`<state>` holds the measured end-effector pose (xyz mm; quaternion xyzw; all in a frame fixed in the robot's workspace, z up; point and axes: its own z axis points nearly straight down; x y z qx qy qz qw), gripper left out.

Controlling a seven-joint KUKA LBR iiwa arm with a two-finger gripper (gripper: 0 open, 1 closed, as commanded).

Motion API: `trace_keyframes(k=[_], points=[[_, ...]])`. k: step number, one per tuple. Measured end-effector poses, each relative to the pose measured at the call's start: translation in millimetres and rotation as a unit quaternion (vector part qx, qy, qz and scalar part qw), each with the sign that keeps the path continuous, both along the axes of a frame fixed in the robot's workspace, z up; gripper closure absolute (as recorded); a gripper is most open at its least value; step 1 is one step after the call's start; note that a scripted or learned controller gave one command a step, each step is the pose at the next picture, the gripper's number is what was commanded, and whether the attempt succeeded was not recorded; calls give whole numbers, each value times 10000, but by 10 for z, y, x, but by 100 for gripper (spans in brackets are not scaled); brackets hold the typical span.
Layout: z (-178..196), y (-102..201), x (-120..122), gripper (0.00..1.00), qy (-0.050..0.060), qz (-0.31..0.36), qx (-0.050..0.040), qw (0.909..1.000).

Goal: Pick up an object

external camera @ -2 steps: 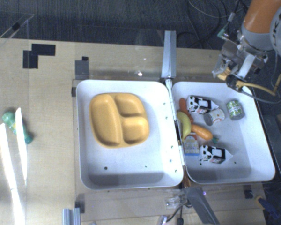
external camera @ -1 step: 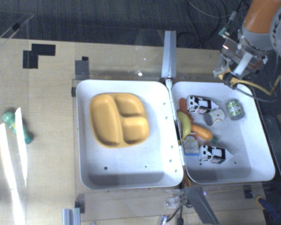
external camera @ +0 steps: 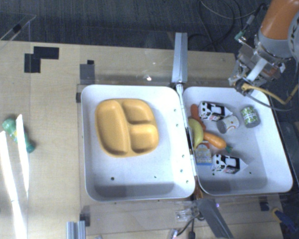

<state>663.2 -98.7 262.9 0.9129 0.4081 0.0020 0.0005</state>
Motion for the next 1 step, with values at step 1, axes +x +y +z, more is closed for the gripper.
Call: trace_keyframes(k=[1], points=[[-68, -85, -24, 100, 3, -252, 3, 9997]])
